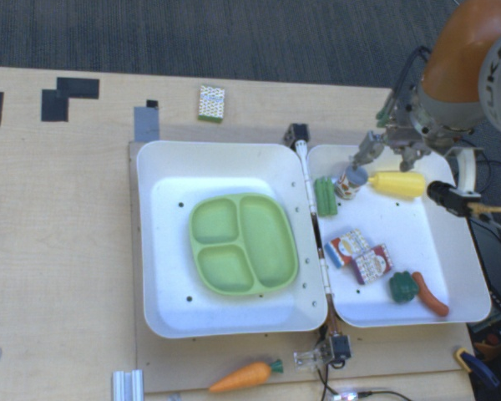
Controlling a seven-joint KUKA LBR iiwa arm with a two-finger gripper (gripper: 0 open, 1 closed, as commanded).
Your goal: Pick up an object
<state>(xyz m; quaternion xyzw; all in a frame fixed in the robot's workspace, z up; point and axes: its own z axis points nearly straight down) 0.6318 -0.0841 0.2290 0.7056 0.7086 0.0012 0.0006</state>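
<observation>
— Yellow plastic, is that what the arm is working over?

— Yes, a yellow corn-like piece (398, 184) is lying near the twelve o'clock wall of the right bin (463, 249), on its side. The gripper (390, 144) is hanging just above it, toward eleven o'clock of the piece, and nothing is sitting between the fingers (369, 147). How far they are spread, I cannot tell.

— What is lying around the yellow piece?

— At its nine o'clock a small round item with a blue top (351, 180) is resting, and past that a green block (326, 196) is lying against the bin's nine o'clock wall. Toward the bin's middle two small printed packets (361, 256) are touching each other. At five o'clock of those, a green broccoli-like toy (403, 286) is sitting just beside an orange sausage-like toy (430, 296).

— And beyond that bin?

— The left bin (163, 249) is holding a green divided plate (243, 243) at its centre. On the worktop (58, 249) a toy carrot (245, 376) is lying at six o'clock of the bins, and a small patterned box (211, 104) is standing at twelve o'clock of the left bin. The grey arm (472, 53) with its orange band is reaching in from three o'clock.
</observation>
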